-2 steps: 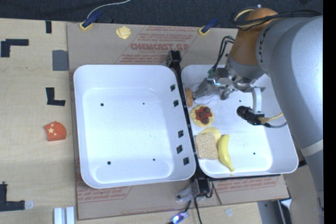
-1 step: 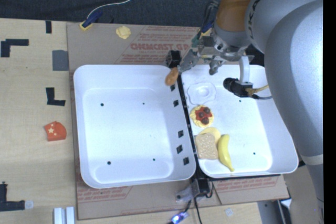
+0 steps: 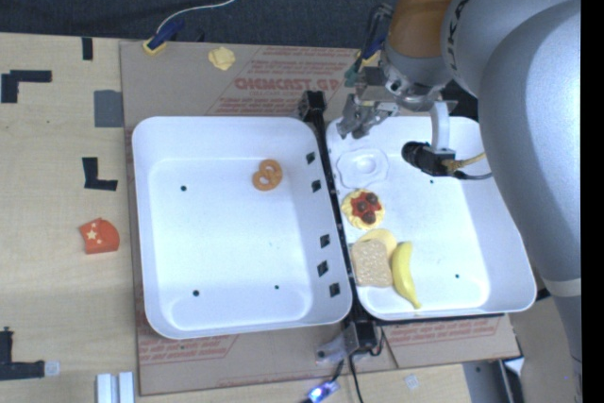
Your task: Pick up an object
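My gripper hangs over the far left corner of the right bin, just beyond a pale, whitish object lying on the bin floor. Nothing shows in its grasp. Nearer in the same bin lie a small round tart with red topping, a slice of bread and a yellow banana. A brown pretzel sits alone in the left bin, toward its far right.
The bulky grey arm covers the right bin's far right side. A black divider runs between the bins. Outside them lie a red piece on the bench at left and a yellow scrap on the cardboard.
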Robot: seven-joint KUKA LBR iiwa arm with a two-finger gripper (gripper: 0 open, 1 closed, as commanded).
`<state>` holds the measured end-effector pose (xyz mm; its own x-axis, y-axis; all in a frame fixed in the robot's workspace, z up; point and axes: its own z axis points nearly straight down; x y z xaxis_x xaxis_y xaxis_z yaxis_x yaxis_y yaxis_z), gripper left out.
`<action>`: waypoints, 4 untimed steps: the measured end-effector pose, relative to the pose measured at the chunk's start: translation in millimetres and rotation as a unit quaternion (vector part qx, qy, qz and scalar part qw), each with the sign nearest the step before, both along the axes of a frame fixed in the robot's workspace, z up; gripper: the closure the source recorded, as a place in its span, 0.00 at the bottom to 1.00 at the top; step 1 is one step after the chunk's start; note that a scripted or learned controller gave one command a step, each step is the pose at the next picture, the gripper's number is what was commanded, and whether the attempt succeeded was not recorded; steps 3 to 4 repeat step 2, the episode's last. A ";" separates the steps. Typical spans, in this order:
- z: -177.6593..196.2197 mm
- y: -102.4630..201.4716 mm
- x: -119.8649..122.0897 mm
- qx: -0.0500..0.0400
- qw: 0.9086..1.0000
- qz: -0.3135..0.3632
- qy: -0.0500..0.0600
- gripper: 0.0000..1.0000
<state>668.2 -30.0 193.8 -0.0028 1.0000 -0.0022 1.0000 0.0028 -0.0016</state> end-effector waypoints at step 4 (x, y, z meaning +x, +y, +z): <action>192.5 55.0 0.5 0.001 1.000 0.000 -0.003 1.00</action>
